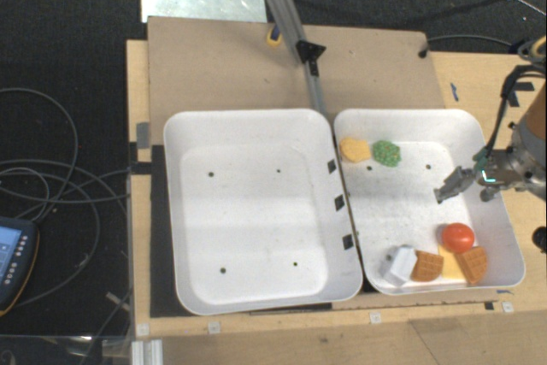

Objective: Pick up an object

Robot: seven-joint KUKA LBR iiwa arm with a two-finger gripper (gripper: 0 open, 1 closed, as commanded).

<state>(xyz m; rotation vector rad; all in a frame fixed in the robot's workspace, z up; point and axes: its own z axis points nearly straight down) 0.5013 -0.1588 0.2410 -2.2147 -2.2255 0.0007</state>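
Tomato [458,236], my pick, sits near the right bin's [513,265] front corner, close to two waffle pieces [473,263] and a white block [397,265] in front of it along the bin's front wall. From my remote desk I see the gripper [453,184] hanging just behind the tomato, above the bin floor, with nothing between its fingers; how wide they stand I cannot tell at this slant. My judgement: bring the gripper forward until it is centred over the tomato, then drop straight, keeping the fingers clear of the waffles and the bin's side wall so the round fruit does not roll off. Farther back in the bin lie a yellow piece [355,150] and a green piece [386,154], side by side and well apart from the tomato.
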